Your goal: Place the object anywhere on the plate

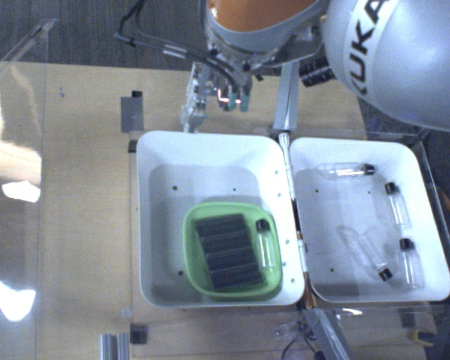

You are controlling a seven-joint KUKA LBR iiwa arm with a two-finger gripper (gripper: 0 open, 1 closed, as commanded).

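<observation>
Grey metal of the arm [405, 43], marked with the maker's name, is seen across the upper right, with its orange band [259, 2] at the top centre. Below it the gripper [210, 100] is hung over the bench [67, 201], just beyond the far rim of the left bin [154, 223]; whether anything is held cannot be told, and the spread of its parts is too blurred to judge. The two white bins are set side by side, their inner walls touching or nearly so. In the left bin a green plate [193, 265] is laid toward the near right, with a dark ribbed rectangular insert [226, 253] tilted across its middle. A clear vial with a black cap [265, 244] is lying on the plate, along its right edge beside the insert, cap toward the far side. In the right bin [427, 276] several more clear vials [345, 171] with black caps are scattered, mostly toward the far and right sides.
</observation>
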